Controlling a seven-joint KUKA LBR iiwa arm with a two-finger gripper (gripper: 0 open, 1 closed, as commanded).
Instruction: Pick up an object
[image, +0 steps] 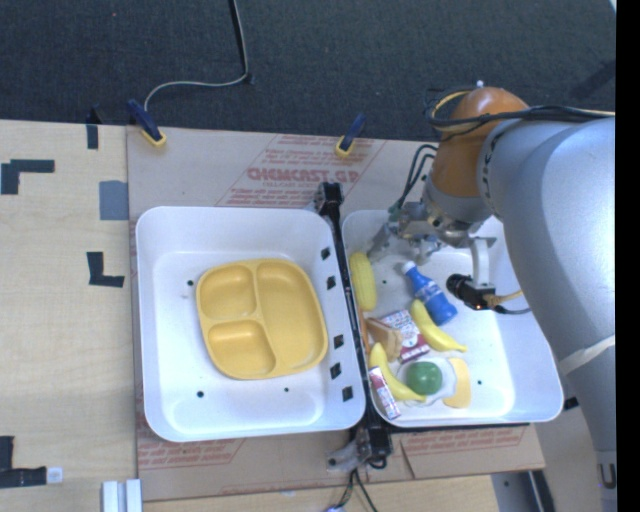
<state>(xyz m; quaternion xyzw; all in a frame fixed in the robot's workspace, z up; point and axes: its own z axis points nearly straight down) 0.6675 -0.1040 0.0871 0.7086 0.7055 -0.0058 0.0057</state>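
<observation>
Camera view
Arm: the grey KUKA arm (560, 230) comes in from the right, its orange band (470, 150) above the right bin's back half.
Gripper: the gripper (415, 235) sits low over the back of the right bin; whether it is apart or together cannot be told from this slant, and nothing is seen between its tips.
Task things: all lie in the right bin (520, 390), crowded toward its left wall and front.
Blue bottle: a small blue bottle (428, 295) with a white cap lies tilted just in front of the gripper.
Yellow pieces: a long yellow piece (362, 280) lies along the left wall; a banana (438, 330) lies beside the bottle; another yellow banana shape (395, 378) curves at the front.
Green ball: a green round fruit (424, 377) rests near the front, by a pale yellow wedge (458, 383).
Packets: a red and white packet (403, 333) lies mid-bin, its print too small to read.
Open room: the right bin's right half is bare white floor (the widest free patch).
Left bin: the left bin (160, 300) holds a yellow divided tray (262, 317), with bare floor all round it.
Edges: black clips (335, 300) join the two bins along their shared wall.
Writing: the cardboard (250, 170) under the bins bears red print reading roughly "CHEMCAST GP".
Bench: two blue and yellow clamps (147, 122) grip the cardboard's back edge.
</observation>
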